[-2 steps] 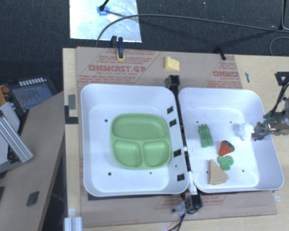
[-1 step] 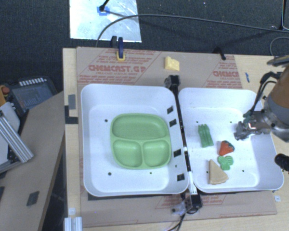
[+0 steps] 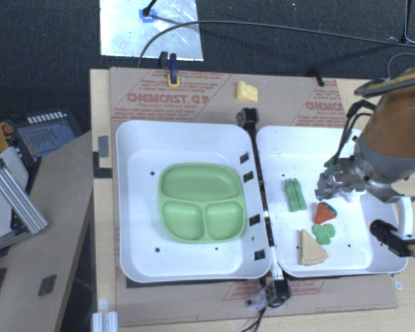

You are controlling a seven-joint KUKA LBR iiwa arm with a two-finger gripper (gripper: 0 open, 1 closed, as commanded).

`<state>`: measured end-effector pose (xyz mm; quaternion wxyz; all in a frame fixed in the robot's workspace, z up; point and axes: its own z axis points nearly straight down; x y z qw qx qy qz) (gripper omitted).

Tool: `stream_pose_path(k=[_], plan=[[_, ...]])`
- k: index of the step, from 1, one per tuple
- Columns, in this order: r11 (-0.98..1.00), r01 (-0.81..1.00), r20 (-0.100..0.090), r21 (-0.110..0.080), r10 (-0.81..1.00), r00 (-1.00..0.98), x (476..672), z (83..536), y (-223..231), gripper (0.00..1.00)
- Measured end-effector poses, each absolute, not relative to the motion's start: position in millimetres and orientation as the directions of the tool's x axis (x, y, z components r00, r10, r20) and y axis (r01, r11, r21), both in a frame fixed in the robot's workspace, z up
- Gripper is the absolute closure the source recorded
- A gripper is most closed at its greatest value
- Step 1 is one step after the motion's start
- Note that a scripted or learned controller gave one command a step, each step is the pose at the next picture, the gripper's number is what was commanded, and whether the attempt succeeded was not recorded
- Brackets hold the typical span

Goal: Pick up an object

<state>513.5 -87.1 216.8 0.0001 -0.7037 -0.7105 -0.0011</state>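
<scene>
Hand (image 3: 334, 185) sat over the right bin (image 3: 277, 147), low, just above the red piece (image 3: 324, 213). Whether it was apart, together, or clamped on anything: cannot tell, the wrist body and cabling covered that part.

Candidate things all lay in the right bin. Red piece sat directly below-left of the hand in the camera view, nearest by far, with a small green piece (image 3: 324, 233) touching it on the near side. Tan wedge (image 3: 311, 248) lay just beside those, toward the bin's near edge, point aimed away from the camera. Green bar (image 3: 294, 194) lay to the hand's left, near but apart, long axis running roughly front to back along the bin divider.

Judgement: the red piece was the likely target, being almost under the hand; a short drop would reach it. Risk: the green piece touched it, so closing might catch both or nudge one away.

Left bin (image 3: 138, 185) carried a green divided plate (image 3: 200, 203), well apart from the hand. A yellow block (image 3: 247, 91) lay on the surface (image 3: 194, 95) behind the bins.
</scene>
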Motion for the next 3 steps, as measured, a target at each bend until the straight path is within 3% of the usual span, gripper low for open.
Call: stream_pose_path(k=[3], plan=[[0.01, 1.0, 0.002, 0.0, 1.0, -0.01, 496.8, 215, 65, 1.0]])
